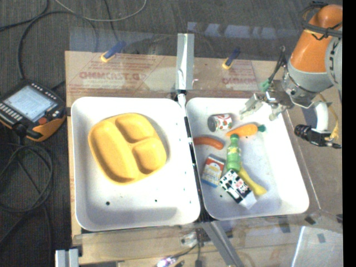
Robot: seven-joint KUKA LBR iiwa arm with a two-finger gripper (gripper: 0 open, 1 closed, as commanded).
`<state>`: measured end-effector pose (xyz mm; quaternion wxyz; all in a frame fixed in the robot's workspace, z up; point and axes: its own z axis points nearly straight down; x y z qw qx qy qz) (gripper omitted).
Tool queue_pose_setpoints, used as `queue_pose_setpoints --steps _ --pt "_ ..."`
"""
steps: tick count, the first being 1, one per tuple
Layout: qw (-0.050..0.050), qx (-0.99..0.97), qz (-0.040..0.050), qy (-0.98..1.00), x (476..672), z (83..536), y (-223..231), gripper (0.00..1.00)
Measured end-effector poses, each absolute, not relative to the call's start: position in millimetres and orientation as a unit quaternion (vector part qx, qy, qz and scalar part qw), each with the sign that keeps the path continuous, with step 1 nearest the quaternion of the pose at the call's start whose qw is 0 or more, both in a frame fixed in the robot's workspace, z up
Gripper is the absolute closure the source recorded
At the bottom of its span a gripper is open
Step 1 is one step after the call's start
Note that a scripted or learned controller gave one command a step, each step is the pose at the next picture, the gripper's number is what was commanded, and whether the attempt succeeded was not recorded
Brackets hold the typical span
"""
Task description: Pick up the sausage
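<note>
Your gripper (262,105) hung spread wide with nothing in it, over the right bin's (289,204) far corner. Looked like the approach step: the sausage (208,142) lay down-left of it, past the can (221,122) and carrot (245,130), so you'd need to swing over and drop. Cardboard (128,74) sat underneath, cables (33,15) beyond.

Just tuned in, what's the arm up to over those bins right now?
The arm's claw hangs open over the back of the right bin, holding nothing. The sausage lies untouched near that bin's left wall, beside a small can and a toy carrot. The left bin holds a yellow divided tray.
</note>
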<state>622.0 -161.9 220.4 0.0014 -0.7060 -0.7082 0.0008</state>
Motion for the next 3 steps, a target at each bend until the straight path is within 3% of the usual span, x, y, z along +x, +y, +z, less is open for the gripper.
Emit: queue_pose_setpoints --steps 1,2,3 --pt "0.001 -0.768 0.0009 -0.641 601.6 136 -153 0.0" --pt "0.003 -0.767 0.0012 -0.642 602.0 143 -152 1.0" --pt "0.001 -0.778 0.0015 -0.629 521.7 225 -153 1.0"
